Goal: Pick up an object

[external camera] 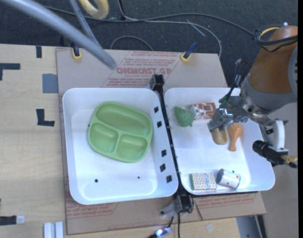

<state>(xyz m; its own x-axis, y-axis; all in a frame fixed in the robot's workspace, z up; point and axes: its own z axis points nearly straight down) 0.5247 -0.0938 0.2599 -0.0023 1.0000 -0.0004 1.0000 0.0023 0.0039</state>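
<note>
You see two white bins. Left bin: one green tray. Right bin: five objects. Gripper over far right part, above tan piece; beside it orange drumstick. Green lump and one packet near far edge; box and can at near edge.

We look down from one fixed camera above the bench, tilted at a slant, far enough back to take in both white bins side by side, with the arm entering from our right.
</note>
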